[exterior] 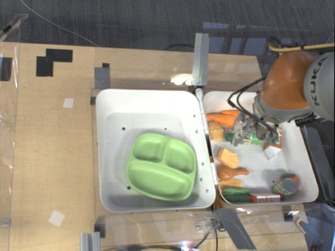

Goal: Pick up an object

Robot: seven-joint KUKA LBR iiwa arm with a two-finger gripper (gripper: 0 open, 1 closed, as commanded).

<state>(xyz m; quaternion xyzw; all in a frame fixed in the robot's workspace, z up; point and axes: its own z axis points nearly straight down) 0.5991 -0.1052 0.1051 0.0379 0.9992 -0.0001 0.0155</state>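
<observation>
Camera view shows my gripper [255, 132] low in the right bin [309, 163], and I cannot tell if it is holding anything, with the orange carrot [224, 118] lying just to its left, long side pointing across the bin

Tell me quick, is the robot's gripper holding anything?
Gripper: cannot be told; it hangs low over the right bin, among the toy food.
</observation>
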